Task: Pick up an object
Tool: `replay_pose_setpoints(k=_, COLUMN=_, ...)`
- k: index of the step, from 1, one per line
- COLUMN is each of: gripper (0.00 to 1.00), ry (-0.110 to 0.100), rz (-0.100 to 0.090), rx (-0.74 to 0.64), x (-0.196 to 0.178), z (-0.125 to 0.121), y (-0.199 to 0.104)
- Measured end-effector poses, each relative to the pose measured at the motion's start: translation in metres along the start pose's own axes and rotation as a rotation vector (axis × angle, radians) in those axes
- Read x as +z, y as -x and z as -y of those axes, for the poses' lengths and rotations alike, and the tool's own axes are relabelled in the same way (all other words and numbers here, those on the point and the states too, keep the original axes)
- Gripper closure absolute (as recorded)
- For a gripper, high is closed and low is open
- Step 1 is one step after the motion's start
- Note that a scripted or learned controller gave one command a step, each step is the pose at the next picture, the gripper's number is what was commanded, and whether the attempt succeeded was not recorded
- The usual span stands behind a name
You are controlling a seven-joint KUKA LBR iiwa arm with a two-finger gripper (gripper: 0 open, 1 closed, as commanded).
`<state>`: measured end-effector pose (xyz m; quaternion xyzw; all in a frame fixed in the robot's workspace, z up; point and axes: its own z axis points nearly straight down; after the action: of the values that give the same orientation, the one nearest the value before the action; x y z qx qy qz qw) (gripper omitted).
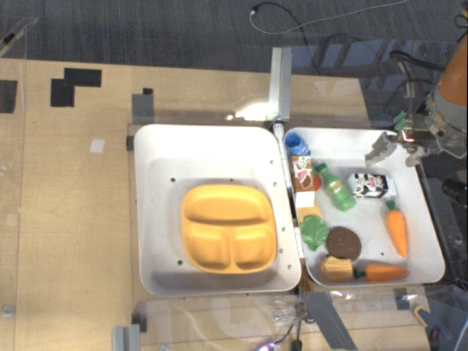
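I've got the tool [383, 151] hanging empty, fingers parted, at the right bin's [436, 248] far edge above the milk carton [369, 185], probably light, stiff, best pinched across its flat sides.

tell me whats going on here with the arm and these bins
A robot arm reaches in from the right, its gripper over the upper right part of the right bin, near the black and white carton. Nothing shows between its fingers. The toy food, including a green bottle and a carrot, lies in that bin. The left bin holds a yellow divided tray.
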<state>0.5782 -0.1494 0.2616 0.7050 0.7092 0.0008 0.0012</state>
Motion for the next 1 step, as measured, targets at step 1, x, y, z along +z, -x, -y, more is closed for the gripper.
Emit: replay_pose_setpoints(k=1, gripper=0.0, ry=0.0, rz=0.0, rx=0.034, x=0.1197, z=0.0702, y=0.0556)
